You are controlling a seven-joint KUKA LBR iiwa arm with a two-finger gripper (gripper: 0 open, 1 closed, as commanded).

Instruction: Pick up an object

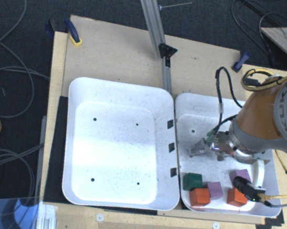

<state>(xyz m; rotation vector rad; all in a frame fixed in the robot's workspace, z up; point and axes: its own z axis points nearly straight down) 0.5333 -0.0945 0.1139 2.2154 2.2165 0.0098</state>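
Note:
Several small blocks lie along the near edge of the right bin (184,123): a green block (193,181), an orange block (201,196), a light purple block (214,189), a red-orange block (237,197) and a magenta piece (242,176). My gripper (210,151) hangs over the middle of the right bin, behind the blocks and above the bin floor. Its metal fingers (197,149) stand apart, open, with nothing between them. The green block is the nearest one, a short way in front of the fingers.
The left bin (75,94) sits beside the right one, with black clips along the shared wall. A slanted metal pole (155,25) rises behind the bins. Cables lie on the floor at the left.

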